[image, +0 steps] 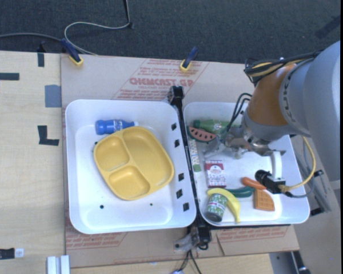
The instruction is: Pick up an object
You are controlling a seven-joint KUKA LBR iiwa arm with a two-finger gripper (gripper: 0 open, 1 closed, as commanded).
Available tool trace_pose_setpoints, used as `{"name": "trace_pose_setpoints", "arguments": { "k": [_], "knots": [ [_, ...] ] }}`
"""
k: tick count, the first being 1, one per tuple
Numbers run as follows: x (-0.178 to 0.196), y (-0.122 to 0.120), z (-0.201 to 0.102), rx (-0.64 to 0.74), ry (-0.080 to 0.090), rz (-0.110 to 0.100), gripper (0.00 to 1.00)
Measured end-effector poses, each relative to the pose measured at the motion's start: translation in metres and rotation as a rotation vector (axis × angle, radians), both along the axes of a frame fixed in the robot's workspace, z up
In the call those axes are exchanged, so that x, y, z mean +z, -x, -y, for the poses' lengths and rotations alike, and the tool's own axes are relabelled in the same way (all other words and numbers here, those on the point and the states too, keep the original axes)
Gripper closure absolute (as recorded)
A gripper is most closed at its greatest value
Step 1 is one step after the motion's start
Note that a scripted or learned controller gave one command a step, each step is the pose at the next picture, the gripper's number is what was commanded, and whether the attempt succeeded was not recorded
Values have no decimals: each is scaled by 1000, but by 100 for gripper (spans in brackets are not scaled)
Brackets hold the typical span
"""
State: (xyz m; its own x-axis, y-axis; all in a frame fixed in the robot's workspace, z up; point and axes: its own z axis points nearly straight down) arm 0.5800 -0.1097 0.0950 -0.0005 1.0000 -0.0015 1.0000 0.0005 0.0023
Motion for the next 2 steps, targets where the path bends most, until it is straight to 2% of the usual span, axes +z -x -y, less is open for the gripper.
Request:
{"name": "trace_pose_setpoints", "arguments": {
  "k": [1, 2],
  "knots": [
    [9, 0, -1, 1, -1, -1, 100],
    [9, 0, -1, 1, -1, -1, 0]
  ]
}}
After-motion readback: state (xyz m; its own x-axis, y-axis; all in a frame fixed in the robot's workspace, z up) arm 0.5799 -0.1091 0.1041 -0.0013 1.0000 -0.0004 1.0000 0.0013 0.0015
